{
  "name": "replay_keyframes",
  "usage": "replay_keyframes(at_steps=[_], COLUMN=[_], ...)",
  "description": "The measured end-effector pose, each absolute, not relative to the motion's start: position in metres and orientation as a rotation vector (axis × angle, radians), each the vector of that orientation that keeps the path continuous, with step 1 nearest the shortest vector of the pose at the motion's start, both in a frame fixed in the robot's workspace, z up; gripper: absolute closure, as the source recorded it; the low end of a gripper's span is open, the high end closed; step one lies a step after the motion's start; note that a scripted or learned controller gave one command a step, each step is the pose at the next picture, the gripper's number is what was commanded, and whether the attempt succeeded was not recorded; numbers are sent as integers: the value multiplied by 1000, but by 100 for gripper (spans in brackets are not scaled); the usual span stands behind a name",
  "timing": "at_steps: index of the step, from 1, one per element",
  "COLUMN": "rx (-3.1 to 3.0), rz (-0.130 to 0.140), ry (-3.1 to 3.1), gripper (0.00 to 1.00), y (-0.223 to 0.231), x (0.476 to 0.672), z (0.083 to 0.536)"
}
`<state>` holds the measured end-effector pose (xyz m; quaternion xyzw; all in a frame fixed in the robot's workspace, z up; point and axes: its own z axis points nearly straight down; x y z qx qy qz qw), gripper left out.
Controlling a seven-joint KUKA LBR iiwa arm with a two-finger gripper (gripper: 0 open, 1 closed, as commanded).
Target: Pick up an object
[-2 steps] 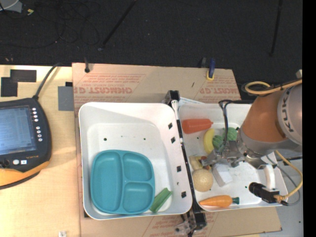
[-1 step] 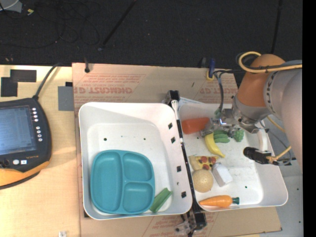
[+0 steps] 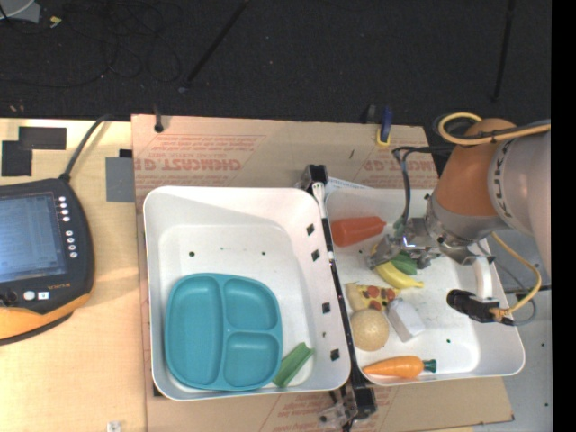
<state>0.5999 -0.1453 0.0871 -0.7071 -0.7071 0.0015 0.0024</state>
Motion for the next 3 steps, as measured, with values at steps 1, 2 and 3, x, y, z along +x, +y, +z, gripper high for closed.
replay_keyframes(at_steps=[1,2,3], rx=[-2220,-2213,-2215], rz=[4,3,-7], ry=[-2215,-2221,-2229], gripper=[100,100,100], y=[-147,-82,-8], x=[601,595,590], z=[97,87,193])
